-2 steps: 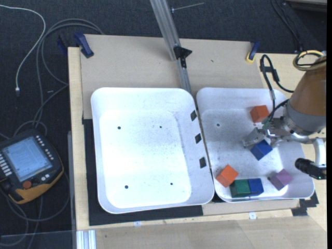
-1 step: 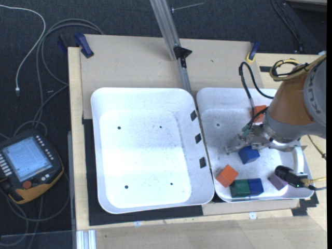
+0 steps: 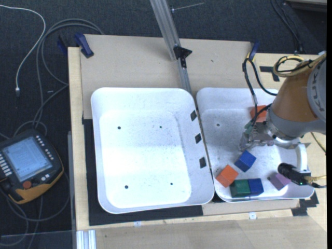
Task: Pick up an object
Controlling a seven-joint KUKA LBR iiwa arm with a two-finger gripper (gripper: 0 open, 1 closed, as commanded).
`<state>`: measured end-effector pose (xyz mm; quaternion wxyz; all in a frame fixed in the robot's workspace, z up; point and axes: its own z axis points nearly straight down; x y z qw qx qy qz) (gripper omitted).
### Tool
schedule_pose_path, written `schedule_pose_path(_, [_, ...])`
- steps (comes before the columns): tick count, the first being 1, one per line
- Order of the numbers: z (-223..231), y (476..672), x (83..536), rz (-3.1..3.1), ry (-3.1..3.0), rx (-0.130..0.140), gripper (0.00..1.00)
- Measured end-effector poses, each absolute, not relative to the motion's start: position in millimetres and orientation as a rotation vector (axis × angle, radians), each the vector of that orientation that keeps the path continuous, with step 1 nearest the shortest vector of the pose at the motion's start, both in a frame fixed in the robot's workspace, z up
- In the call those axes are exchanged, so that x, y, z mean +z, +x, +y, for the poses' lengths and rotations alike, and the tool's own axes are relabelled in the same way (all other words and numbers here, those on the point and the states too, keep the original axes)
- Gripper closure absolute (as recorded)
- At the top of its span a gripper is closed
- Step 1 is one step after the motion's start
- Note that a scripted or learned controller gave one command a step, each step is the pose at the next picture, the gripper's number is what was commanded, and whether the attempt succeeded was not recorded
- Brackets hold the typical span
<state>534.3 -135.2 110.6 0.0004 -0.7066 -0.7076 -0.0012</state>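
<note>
One camera sits fixed high above the surface (image 3: pixel 135 61), looking down at a slant — the near edge runs along the bottom of the view, the far edge near the top. It stands well back, taking in both white bins: the left bin (image 3: pixel 98 139) and the right bin (image 3: pixel 218 100) — plus dark floor at left, where a handheld control pendant (image 3: pixel 28 162) lies.

Even overhead light, soft shadows, slightly grainy picture, white bins (image 3: pixel 140 95) bright.
</note>
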Motion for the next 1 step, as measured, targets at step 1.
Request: schedule_pose_path(1, [-135.1,534.0,109.9,-2.222,-2.219,-0.003,0.0])
